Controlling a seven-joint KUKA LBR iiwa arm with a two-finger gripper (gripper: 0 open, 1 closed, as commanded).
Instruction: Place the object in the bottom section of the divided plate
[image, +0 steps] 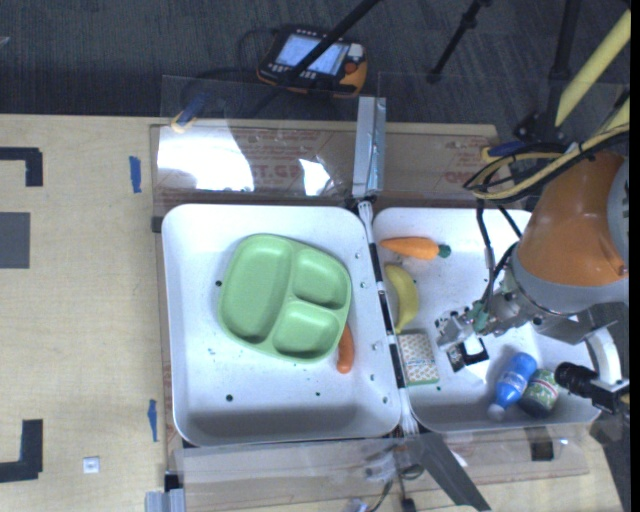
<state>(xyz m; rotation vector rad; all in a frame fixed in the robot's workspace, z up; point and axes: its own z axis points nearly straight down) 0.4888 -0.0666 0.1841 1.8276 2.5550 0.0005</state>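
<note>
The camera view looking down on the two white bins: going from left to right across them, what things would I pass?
Green divided plate → small orange carrot beside it → banana → gripper → blue bottle → green can.

The green divided plate (285, 297) lies in the left bin (190, 380). A small orange piece (345, 352) touches the plate's lower right edge. Right of the plate, in the right bin (440, 405), lie a carrot (412, 247), a banana (403, 293), a patterned packet (417, 357) and a blue bottle (512, 381). The gripper (462, 335) hovers low between packet and bottle.
</note>
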